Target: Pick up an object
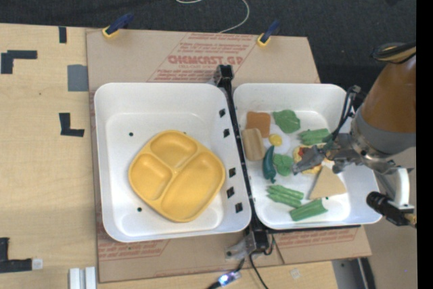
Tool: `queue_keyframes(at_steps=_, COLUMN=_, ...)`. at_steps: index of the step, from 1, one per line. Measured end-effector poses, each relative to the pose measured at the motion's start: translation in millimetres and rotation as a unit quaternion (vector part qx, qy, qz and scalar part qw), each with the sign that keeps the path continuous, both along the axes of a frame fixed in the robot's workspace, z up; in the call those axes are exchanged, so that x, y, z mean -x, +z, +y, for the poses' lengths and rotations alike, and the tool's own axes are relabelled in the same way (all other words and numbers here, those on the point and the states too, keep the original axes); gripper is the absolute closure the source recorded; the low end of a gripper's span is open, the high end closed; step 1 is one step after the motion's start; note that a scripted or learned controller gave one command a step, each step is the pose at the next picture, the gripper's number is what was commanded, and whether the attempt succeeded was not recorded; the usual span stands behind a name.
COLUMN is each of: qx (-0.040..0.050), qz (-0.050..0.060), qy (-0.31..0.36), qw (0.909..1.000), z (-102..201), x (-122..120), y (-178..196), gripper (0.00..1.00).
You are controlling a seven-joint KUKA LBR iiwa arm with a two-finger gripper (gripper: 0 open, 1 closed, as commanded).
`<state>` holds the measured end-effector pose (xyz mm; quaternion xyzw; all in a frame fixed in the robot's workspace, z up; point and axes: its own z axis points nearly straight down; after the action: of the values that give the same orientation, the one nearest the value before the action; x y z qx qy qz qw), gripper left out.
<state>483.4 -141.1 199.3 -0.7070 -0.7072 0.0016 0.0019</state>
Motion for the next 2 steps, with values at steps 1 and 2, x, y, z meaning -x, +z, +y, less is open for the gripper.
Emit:
queue_keyframes(at_steps=1, qx=-0.0012, qz=0.003, qy=0.0, qw=1.0, z=-0.3, x=5.1, y=-65.3, gripper=0.0)
queue_keyframes(at_steps=2, qx=-0.0004, qz=0.0, qy=0.001, qw=1.0, z=1.1, x=5.8, y=-118.0, gripper=0.0)
